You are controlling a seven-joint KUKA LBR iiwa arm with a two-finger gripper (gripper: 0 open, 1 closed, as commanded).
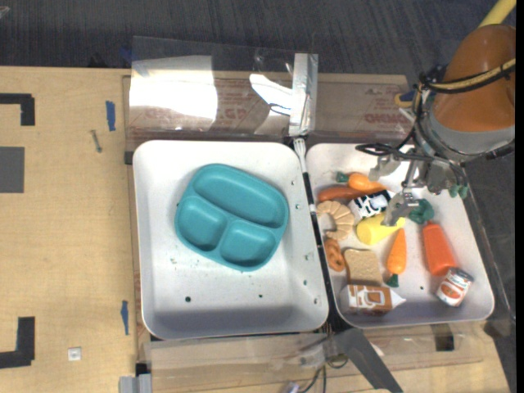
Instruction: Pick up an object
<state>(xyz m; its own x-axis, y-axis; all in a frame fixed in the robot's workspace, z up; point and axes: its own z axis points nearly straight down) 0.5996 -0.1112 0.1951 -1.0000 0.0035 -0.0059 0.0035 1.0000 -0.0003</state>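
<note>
The gripper (399,207) hangs low over the right bin (479,301) — just above a yellow toy (375,232) amid play food, with a carrot (396,254) beside it and a small can (452,286) nearer right. Its grip cannot be made out. A teal divided plate (232,215) sits in the left bin (164,293).

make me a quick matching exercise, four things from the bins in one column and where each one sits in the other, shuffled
Things:
1. teal divided plate
2. small can
3. slice of bread
4. gripper

Places:
A. near right corner of the right bin
B. over the yellow item in the right bin
C. middle of the left bin
D. right bin, just beyond the small carton

Pairs: 1-C, 2-A, 3-D, 4-B
</note>
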